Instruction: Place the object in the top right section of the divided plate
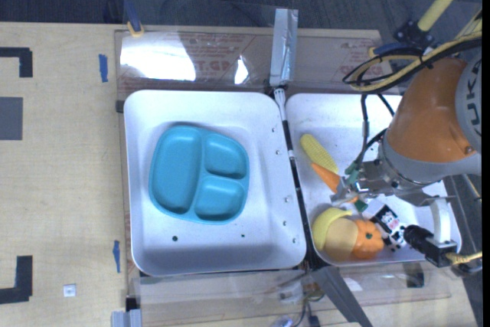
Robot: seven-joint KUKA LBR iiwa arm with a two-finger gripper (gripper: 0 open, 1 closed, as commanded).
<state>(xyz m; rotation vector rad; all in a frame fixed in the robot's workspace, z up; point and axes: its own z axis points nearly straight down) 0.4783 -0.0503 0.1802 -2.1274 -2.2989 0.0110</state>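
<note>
While the arm (440, 115) reaches in over the right bin (337, 112), its pincer (354, 190) hangs low among the toy food there, and whether its fingers are spread or pressed together cannot be told from above. Nearest the front edge of that bin lie one rounded yellow-green fruit (331, 230) and, touching it on its right, one orange fruit with a green cap (364, 236); both sit just in front of the pincer, a little apart from it. One carrot (327, 177), orange and tapering, lies just left of the pincer, its near end close to the fingertips, though contact cannot be made out. One ear of corn (318, 153), yellow and slender, lies slantwise beside the carrot and a little farther back, near the wall between the bins. One small black-and-white block (392, 226) sits at the right of the orange fruit, below the wrist. Toy food count in the right bin: four pieces, none seen between the fingers. Left bin (145, 119), one: it bears one blue divided plate (200, 172), with one large section on its left and two smaller ones on its right, the top right section (226, 155) bare blue. Plate and pincer are well apart, with the bin walls between them. Farther back, one clear upright sheet (191, 50) stands behind the bins, with yellow and black cables (383, 61) at the far right.
</note>
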